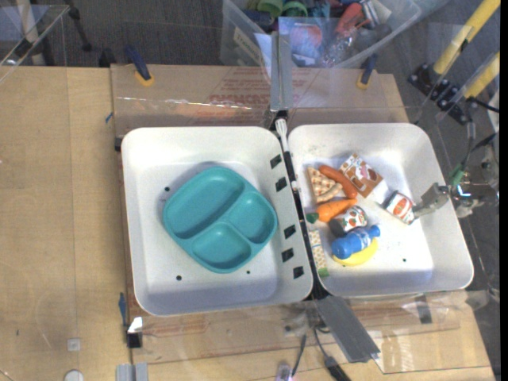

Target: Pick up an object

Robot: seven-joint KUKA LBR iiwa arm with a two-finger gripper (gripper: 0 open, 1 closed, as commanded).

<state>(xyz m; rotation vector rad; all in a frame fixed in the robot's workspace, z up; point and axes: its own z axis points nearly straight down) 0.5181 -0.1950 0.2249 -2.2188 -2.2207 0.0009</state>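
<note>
Objects for picking lie clustered in the left half of the right bin [413,145], right of frame centre: a pizza-slice toy [321,183], an orange carrot [336,209], a brown-and-white box [362,175], a small dark jar [348,221], a blue-and-yellow toy [354,244] and a red-and-white can [398,206]. The gripper [432,198] sits at the right side of the same bin, just beside the can and right of the cluster; whether it is apart or together cannot be determined. The left bin [143,157] holds a teal divided plate [219,217]. Both bins rest on the desk [55,213].
</note>
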